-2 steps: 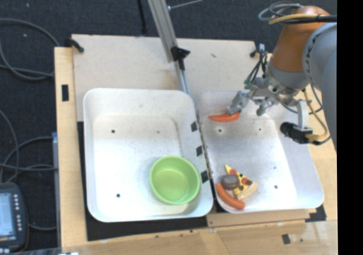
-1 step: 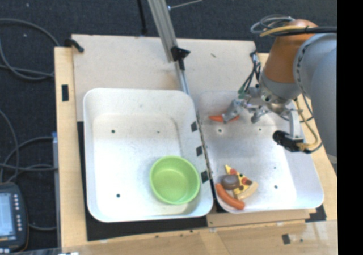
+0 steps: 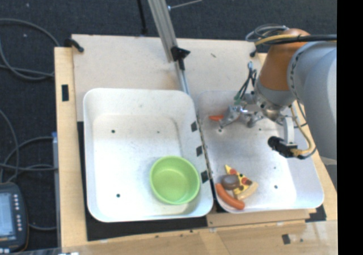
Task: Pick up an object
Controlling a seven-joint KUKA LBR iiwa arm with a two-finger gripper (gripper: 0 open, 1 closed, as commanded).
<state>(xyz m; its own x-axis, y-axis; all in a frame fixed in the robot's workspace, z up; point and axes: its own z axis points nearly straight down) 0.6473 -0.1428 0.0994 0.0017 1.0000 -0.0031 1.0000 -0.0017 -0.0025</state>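
My gripper hangs low over the upper left part of the right bin, reaching in from the right under the grey arm with its orange band. A small orange-red object lies right at the gripper's tip; whether it is gripped or just beside the tip is unclear. In the right bin's near left corner sits a cluster of toy food: a red sausage, a brown round piece and a yellow slice. A green bowl stands in the left bin, near its front right corner.
An aluminium post slants up from the bench behind the wall between the two bins. Black cables loop off the wrist over the right bin. The bench edge runs just in front of both bins.
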